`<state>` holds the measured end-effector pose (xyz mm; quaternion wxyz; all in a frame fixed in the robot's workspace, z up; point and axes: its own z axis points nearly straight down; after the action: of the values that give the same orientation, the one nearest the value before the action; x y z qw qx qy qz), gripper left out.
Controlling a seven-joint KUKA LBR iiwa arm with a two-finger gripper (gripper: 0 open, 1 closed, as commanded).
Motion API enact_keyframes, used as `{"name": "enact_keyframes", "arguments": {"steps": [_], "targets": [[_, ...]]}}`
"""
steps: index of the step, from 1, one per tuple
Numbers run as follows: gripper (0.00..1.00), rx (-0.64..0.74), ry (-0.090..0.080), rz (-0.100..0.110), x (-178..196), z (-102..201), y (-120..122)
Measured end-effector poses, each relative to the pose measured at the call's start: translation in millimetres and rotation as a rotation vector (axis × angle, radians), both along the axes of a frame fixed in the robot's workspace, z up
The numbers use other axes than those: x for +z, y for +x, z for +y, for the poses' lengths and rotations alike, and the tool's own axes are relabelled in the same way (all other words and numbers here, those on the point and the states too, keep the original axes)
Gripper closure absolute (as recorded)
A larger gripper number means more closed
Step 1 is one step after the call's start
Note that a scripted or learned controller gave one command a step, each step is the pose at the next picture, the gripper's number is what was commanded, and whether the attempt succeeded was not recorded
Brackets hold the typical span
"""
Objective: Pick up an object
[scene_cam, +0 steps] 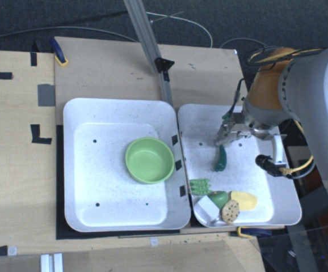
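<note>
Camera view: the tool (225, 141) hangs over the upper middle of the right-hand shallow white bin (277, 205), and I cannot tell how it is set. Just below its tip lies a small dark green elongated object (220, 160), apparently touching or nearly so. Lower in the same bin cluster a green toothed piece (199, 186), a yellow lump (244, 200) and a speckled round biscuit-like disc (230, 211). The left white bin (84, 152) holds a light green round bowl (149, 160).

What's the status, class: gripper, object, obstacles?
Gripper low in right bin, above teal object. Grasp unconfirmed. Toy pile apart, near front edge.
</note>
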<state>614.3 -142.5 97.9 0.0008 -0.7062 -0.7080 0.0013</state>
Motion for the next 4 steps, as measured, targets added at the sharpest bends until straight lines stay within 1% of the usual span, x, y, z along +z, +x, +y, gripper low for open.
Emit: {"name": "enact_keyframes", "arguments": {"steps": [1, 2, 3, 4], "targets": [[1.00, -0.002, -0.001, -0.006, 53, -6, 9], [1.00, -0.001, 0.000, -0.007, 106, -6, 10], [1.00, 0.003, 0.002, -0.001, 106, 50, -5], [1.00, 0.005, 0.003, -0.001, 116, 108, -16]]}}
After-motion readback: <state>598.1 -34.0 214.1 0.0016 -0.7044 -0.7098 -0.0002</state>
